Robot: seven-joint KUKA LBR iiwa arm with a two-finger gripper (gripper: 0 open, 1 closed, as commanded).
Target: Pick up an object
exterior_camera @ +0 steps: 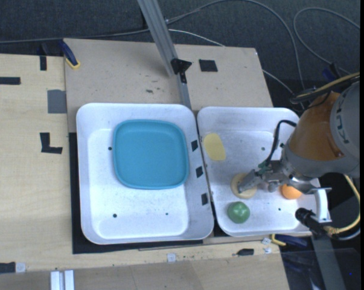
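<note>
My gripper (249,180) is low in the right bin (254,116), reaching in from the right below the arm's orange band. Its tip lies over a small tan round object (244,190), which it partly hides. I cannot tell whether it touches or holds that object. An orange ball (290,192) sits just right of the gripper, tucked under the wrist. A green ball (238,211) rests near the bin's front edge, just below the gripper. A pale yellow flat piece (215,146) lies toward the bin's back left.
The left bin (94,162) holds a square blue plate (150,153). A grey metal pole (163,38) slants up from the gap between the bins. Cables trail over the dark floor at the back right.
</note>
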